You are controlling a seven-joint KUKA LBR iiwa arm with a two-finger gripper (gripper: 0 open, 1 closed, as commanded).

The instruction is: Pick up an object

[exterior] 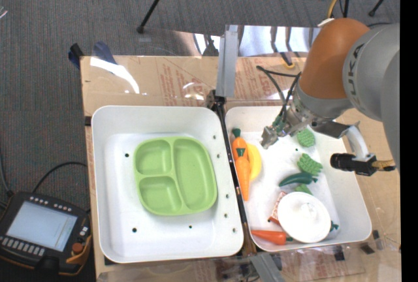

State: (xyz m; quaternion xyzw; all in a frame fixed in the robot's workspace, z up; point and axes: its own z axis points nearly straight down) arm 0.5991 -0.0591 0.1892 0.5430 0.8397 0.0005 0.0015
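Observation:
In the right bin [358,203] lie a long orange carrot [241,170] with a green top, a yellow banana [255,162] beside it, two ridged green pieces [305,138] [310,164], a dark green vegetable [297,179], a white round dish [304,217] and a small carrot [269,234]. My gripper [268,137] hangs over the bin's upper left part, just above and to the right of the banana and the carrot's top. I see nothing held in it.
The left bin [104,143] holds a light green divided plate [175,175]. A metal post [226,65] stands behind the gap between the bins. A teach pendant [39,232] lies on the floor at the lower left.

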